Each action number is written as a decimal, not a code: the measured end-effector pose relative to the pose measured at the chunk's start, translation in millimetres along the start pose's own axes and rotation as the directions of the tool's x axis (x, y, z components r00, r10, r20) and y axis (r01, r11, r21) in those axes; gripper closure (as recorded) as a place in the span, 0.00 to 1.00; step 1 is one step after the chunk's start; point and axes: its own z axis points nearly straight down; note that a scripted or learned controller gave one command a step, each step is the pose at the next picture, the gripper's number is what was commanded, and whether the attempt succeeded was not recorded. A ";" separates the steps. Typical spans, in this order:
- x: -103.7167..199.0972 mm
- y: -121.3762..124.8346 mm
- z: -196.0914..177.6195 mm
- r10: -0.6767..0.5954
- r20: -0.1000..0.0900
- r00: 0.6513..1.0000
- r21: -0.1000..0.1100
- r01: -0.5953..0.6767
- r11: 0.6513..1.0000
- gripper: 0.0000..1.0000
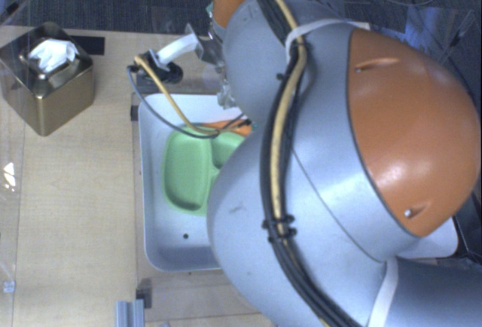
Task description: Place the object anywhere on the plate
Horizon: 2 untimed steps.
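Note:
A light green plate (pixel 190 169) lies in the left white bin (pixel 154 190), partly covered by the arm. A sliver of something orange (pixel 224 123) peeks out at the bin's far side, just past the plate's upper edge. The big grey and orange arm (pixel 339 167) fills the right and centre of the camera view and hides most of the bin area. Near the bin's far rim, the arm's wrist end (pixel 215 54) points down.
A gold tissue box (pixel 49 80) with white tissue stands at the far left on the wooden bench. A yellow cable (pixel 169 103) loops over the bin's far rim. A metal bracket (pixel 129 310) sits at the bench's front edge.

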 end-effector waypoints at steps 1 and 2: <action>0.1 -0.4 -0.2 -0.001 0.000 1.000 0.000 0.001 1.000 0.00; -16.2 -29.9 108.0 0.162 -0.001 0.987 0.003 -0.162 0.987 0.00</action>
